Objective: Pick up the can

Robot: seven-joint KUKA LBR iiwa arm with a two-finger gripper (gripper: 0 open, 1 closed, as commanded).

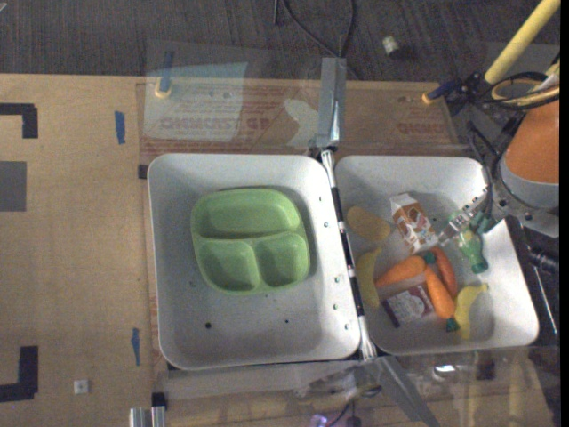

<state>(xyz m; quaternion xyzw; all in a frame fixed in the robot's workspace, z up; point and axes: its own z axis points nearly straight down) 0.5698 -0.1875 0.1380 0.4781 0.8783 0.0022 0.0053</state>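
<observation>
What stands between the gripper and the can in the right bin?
Two carrots lie between them: the gripper sits at the bin's right side, the can lower left, carrots along its top and right edges. Nothing seems to cover the can itself.

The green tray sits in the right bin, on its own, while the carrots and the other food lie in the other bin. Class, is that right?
Not quite. The green tray sits in the left bin, not the right one. The camera view shows it there on its own, while the carrots and the other food lie in the right bin.
</observation>
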